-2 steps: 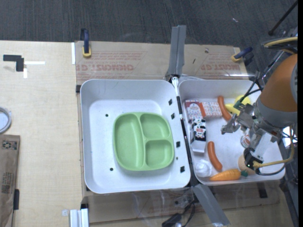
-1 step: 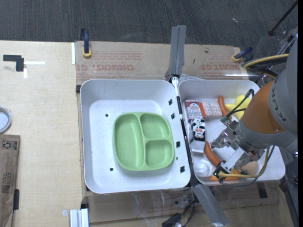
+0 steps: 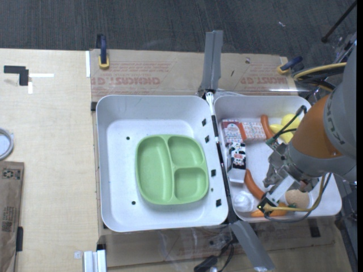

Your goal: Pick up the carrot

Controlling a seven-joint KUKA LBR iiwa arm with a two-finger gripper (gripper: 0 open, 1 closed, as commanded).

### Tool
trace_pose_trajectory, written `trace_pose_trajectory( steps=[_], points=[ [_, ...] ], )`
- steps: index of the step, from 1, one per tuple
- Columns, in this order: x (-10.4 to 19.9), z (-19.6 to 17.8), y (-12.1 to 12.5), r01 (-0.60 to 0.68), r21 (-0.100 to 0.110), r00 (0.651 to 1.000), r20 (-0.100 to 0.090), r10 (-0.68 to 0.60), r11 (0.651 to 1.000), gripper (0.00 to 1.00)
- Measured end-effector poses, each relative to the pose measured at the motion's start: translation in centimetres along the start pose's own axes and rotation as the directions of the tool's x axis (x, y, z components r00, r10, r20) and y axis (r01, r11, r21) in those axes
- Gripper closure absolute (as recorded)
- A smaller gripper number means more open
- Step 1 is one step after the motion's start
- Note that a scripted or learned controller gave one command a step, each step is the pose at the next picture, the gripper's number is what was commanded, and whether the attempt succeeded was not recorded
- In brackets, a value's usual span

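Cataloguing the right bin (image 3: 295, 102) first, since we take it as our landmark: it holds the arm (image 3: 317, 143), which reaches in from the bin's right side, and a clutter of small items.

Item, carrot (image 3: 253, 186): an orange, tapered piece lying on the bin floor near the bin's front-left part. Its long axis runs on a diagonal, from upper left down toward the bin's front wall. Its lower end passes beneath the gripper's tooling, so we cannot trace its full length.

Item, gripper (image 3: 271, 200): low over the bin's front area, just right of the carrot and partly overlapping its lower end. The fingers are lost in wires and dark parts, and we cannot tell whether they are spread or pressed together, nor whether anything sits between them. We do not count the carrot as held.

Item, round tan object (image 3: 297, 198): just right of the gripper, near the bin's front wall.

Item, white cup (image 3: 242, 201): at the bin's front-left corner, just below the carrot.

Item, card box (image 3: 235, 132): at the bin's back-left.

Item, yellow object (image 3: 288, 123): at the bin's back, partly behind the arm.

Item, green tray (image 3: 172, 169): in the left bin (image 3: 113, 152), well apart from the work.

Judgement: the carrot lies up and to the left of the gripper, and a grasp would need the jaws set across that diagonal.
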State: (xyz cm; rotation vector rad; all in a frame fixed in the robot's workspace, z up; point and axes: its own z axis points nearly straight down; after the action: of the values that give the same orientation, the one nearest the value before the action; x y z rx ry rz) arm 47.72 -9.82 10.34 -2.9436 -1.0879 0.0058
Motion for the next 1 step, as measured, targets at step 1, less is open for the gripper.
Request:
trace_pose_trajectory(
  steps=[1],
  points=[
    [-0.78, -2.48, 0.97, 0.114, -0.002, 0.994, -0.001, -0.114, 0.994, 1.0]
  ],
)
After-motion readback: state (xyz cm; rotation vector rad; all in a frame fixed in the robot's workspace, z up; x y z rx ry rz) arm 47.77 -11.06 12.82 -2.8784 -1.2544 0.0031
